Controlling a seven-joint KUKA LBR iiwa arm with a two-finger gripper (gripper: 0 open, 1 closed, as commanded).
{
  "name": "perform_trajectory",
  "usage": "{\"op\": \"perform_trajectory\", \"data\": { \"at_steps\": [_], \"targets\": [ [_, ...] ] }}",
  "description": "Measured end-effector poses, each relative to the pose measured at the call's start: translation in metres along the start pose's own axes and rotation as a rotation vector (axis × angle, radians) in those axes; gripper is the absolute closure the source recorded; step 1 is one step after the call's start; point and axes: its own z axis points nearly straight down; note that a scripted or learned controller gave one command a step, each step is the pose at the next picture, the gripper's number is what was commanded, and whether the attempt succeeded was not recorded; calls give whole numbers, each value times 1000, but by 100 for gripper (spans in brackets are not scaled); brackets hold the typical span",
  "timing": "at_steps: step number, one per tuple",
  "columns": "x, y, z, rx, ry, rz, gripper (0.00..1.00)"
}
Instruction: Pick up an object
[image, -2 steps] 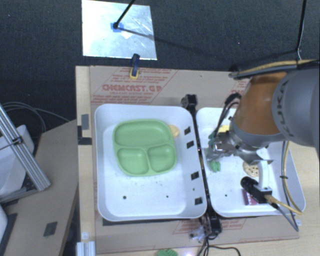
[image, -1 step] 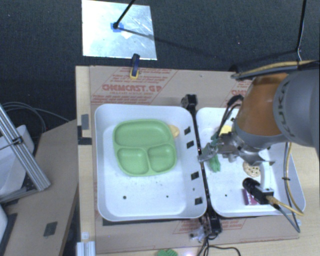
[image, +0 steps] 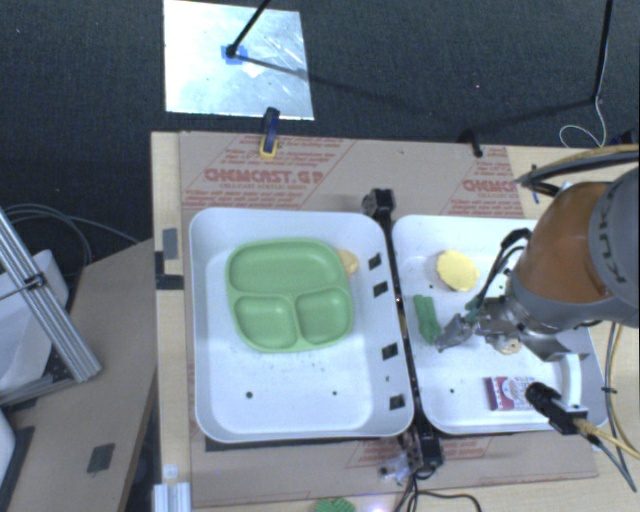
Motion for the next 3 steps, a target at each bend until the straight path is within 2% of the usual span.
{"op": "perform_trajectory", "data": {
  "at_steps": [1,2,3],
  "targets": [
    [6,85,43,-10,1,-13,0],
    [5,82,30,-8,2,-13,100],
    [51,66,-64,-11,4,-16,100]
  ]
}}
